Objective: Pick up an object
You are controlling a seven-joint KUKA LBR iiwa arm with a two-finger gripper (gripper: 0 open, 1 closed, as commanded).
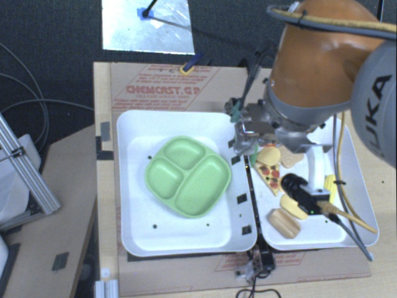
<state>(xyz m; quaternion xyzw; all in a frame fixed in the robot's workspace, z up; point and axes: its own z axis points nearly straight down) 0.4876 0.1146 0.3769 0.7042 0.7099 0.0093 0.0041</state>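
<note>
The grey and orange arm (322,48) is being reached in from the upper right of the frame, and its bulk is being held over the top part of the right bin (360,191). The gripper (245,138) is being held low at the centre of the frame, just above the wall where the two bins are meeting, near the upper tip of a pizza slice (270,167). Whether the gripper is spread or pressed together cannot be told, since it is being viewed from above and is being partly covered by the wrist. Whether anything is being pinched cannot be told either.

The objects for picking are being shown in the right bin, at the centre right of the frame. The pizza slice is being seen lying along that bin's left wall. A pale tan round piece (291,159) is being seen just to its right, and a white piece (316,165) further right. Lower down, a yellow piece (290,205) is being shown just above a brown bread roll (284,223), near the bin's lower left corner.

In the left bin (133,228), a green plate (188,176) with three compartments is being shown lying flat near the middle. Both bins are being borne by a cardboard sheet (162,89) with red print, and a shiny silver sheet (146,17) is being shown at the upper left.
</note>
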